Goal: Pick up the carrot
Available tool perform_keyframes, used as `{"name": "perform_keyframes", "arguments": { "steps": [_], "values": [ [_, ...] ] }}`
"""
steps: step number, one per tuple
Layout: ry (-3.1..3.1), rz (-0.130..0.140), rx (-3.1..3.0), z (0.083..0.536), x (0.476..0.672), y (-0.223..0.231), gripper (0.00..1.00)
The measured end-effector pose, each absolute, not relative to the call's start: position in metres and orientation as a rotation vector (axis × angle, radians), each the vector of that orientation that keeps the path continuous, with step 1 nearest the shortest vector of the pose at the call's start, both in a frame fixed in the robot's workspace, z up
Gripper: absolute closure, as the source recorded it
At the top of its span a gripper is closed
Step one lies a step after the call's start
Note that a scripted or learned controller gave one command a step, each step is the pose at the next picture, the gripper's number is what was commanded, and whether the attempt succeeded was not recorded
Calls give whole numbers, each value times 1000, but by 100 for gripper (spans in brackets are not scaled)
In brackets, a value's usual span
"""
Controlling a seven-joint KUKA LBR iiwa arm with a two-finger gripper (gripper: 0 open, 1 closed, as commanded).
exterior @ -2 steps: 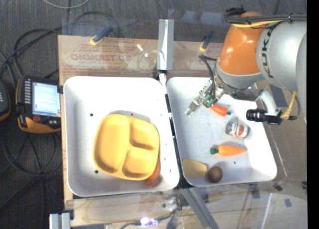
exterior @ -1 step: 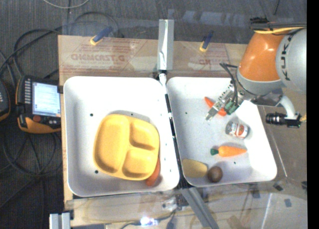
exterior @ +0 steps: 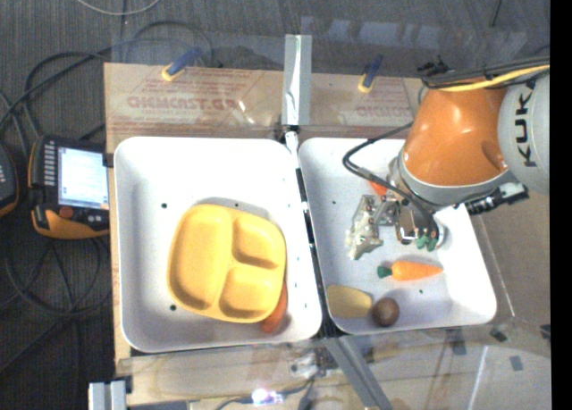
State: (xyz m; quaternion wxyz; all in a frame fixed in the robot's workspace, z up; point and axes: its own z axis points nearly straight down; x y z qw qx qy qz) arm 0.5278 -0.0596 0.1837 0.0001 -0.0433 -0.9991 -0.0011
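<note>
Orange: one carrot [exterior: 412,270] below one pincer [exterior: 393,225].

Orange item [exterior: 276,314] half under tray [exterior: 229,261]

Bright, even light; perhaps slightly soft
</note>
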Motion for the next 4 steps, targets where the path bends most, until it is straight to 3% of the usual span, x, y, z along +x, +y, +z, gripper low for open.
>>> {"name": "perform_keyframes", "arguments": {
  "steps": [1,2,3,4],
  "values": [
    [-3141,1,-104,221,486,-115,100],
    [-3096,-4,-535,183,485,-57,100],
    [-2790,2,-1443,183,484,-39,100],
    [-2474,7,-1937,194,483,-117,100]
  ]
}}
